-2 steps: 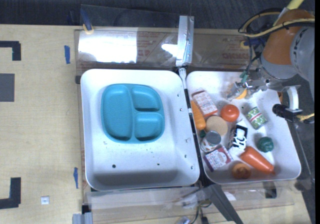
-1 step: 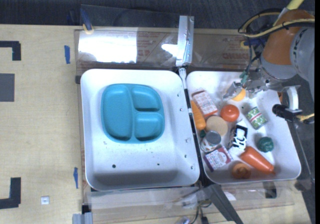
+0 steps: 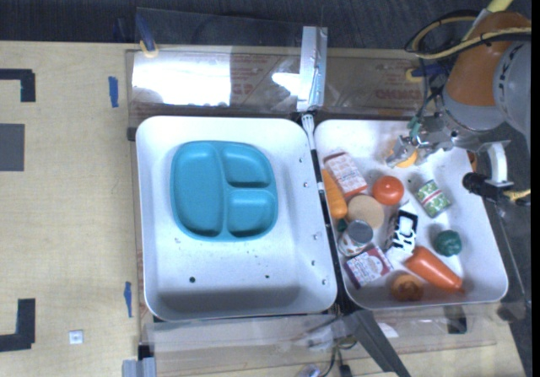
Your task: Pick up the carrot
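The gripper (image 3: 419, 137) hovers at the right bin's (image 3: 494, 236) upper edge; what it holds, if anything, I cannot tell. The carrot (image 3: 434, 268) lies well apart, near the bin's bottom edge: an orange cone, tapered rightward. Likely a light, stiff, smooth toy, best pinched across its thicker left end.

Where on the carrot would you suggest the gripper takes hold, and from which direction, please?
Probably across the thick middle of the carrot, coming straight down from above. It lies flat and slanted near the front of the right bin, tapering toward the lower right. Set the fingers crosswise to its length; the orange fruit crowds its lower left side and the green ball sits just above.
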